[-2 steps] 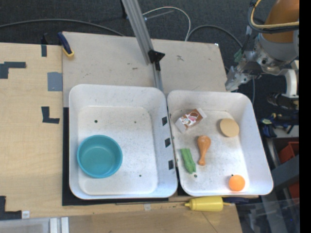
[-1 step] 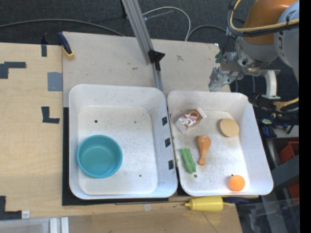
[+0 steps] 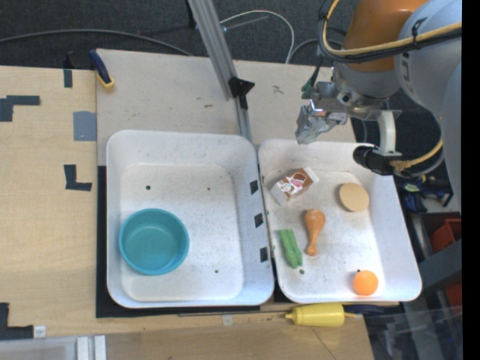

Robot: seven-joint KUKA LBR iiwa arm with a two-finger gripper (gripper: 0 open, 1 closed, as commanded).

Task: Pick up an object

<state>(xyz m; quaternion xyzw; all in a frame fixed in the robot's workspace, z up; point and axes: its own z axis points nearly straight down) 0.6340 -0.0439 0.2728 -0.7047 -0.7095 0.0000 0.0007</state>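
Pincer (image 3: 309, 131) hovers above right bin (image 3: 390, 193) far rim, grip state unclear, nothing held; drop straight onto snack packet (image 3: 293, 185) just below, centred, before closing.

The grey arm (image 3: 420, 43) runs out of the picture at the top and right edges, so its base is unseen. The end effector (image 3: 310, 130) is small and dark against the worktop (image 3: 172, 88), and its tip blurs into the far rim of the right bin (image 3: 390, 193). The print on the small packet (image 3: 293, 185) is too small to read. The slanted metal pole (image 3: 214, 36) is cut off at the top edge.
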